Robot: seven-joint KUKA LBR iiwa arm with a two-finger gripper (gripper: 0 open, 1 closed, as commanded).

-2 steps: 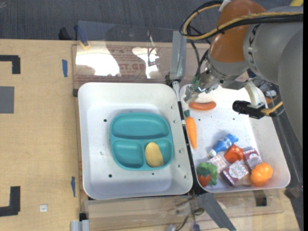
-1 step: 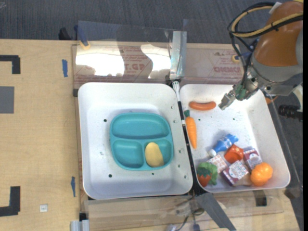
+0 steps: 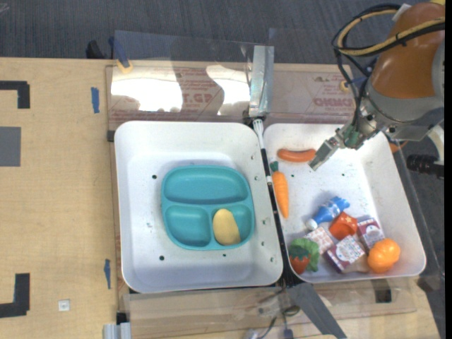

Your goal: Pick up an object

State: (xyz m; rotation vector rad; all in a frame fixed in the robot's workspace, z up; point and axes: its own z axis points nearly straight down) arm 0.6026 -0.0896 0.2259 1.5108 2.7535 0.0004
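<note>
My gripper [image 3: 320, 158] hangs over the back of the right bin [image 3: 402, 210], tilted down to the left. Its tip sits just right of an orange-red sausage [image 3: 295, 155] lying near the bin's back-left corner; whether they touch is unclear. Nothing visible is held. An orange carrot [image 3: 281, 193] lies along the bin's left wall, in front of the sausage. Toward the front of the bin are a blue bottle [image 3: 330, 210], a red item [image 3: 343, 225], small cartons [image 3: 346, 252], an orange [image 3: 383, 255] and a strawberry with greens [image 3: 302, 253].
The left bin [image 3: 134, 189] holds a teal divided plate [image 3: 205, 189] with a yellow potato-like piece [image 3: 226, 227] in its front right compartment. A metal divider post [image 3: 260, 83] stands behind the seam between the bins. Bare white floor lies in the right bin's middle.
</note>
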